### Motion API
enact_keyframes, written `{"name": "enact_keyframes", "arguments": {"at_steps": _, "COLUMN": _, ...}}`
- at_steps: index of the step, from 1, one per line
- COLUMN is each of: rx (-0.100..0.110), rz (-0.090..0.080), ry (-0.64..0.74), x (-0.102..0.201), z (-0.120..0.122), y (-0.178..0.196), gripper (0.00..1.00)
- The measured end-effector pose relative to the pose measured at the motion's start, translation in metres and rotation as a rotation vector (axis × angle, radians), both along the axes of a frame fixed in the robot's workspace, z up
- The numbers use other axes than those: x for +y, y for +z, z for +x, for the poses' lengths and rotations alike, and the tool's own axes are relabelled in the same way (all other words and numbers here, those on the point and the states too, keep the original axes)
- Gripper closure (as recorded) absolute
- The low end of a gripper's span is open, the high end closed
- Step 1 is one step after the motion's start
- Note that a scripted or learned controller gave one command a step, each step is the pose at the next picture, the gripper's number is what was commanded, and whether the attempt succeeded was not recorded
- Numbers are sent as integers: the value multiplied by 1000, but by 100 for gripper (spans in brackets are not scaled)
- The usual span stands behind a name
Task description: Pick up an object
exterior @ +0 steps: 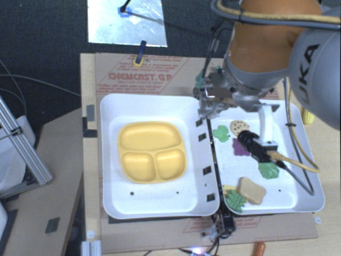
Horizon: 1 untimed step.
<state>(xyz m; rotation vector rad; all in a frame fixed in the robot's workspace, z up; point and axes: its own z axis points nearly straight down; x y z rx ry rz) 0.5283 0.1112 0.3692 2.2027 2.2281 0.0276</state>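
Observation:
My gripper [209,110] hangs over the far left corner of the right bin [303,188], just above the wall it shares with the left bin. Several small things lie in the right bin. A green piece [220,133] and a round speckled cookie [240,126] sit just below the gripper. A purple piece [239,148] lies beside them, partly hidden by the robot's own hardware. Farther forward are another green piece [269,170], a tan bread slice [251,190] and a leafy green piece [234,199]. I see nothing between the fingers.
The left bin [109,143] holds a yellow three-compartment tray [152,151]. The arm's large body [272,31] overhangs the right bin's far side. A yellow thing [308,116] pokes out at the right rim. Cardboard [144,73] lies under both bins.

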Motion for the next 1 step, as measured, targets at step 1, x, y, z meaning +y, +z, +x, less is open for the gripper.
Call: {"name": "enact_keyframes", "arguments": {"at_steps": 1, "rx": 20, "rz": -3, "ry": 3, "x": 105, "z": -7, "y": -39, "gripper": 100}}
